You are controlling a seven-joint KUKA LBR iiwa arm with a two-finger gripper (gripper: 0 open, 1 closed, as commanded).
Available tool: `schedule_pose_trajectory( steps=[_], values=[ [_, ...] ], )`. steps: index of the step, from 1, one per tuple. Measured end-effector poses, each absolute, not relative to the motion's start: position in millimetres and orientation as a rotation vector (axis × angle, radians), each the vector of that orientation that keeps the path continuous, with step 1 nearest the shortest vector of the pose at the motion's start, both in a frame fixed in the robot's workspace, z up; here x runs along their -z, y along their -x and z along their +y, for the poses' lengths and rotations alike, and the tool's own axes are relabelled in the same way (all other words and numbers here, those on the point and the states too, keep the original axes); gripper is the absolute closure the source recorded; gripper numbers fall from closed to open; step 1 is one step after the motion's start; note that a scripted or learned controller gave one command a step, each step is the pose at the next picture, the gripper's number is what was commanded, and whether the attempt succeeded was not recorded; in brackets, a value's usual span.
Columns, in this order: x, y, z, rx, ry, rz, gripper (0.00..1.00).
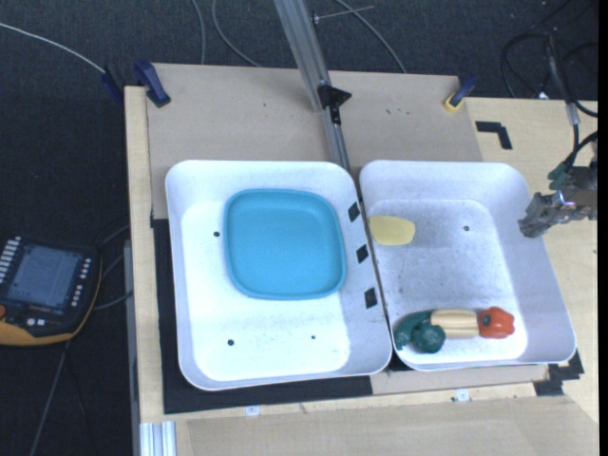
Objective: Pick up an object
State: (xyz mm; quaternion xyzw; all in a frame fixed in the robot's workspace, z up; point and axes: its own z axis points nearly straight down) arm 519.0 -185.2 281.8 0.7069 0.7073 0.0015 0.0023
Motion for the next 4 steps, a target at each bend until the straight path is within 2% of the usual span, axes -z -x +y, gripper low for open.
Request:
schedule_pose_trajectory(
  steps=[1, 2, 3, 4],
  values=[
    [-272, -515.7, -127, -0.001, -2.217, 2.227, 1.0],
    [-273, -527.7, -73, -0.002, -2.215, 2.228, 1.0],
    [-275, -531.7, -23, -0.002, -2.217, 2.227, 1.0],
    [-270, -527.6, 23, -0.001, -2.218, 2.226, 1.0]
  ],
)
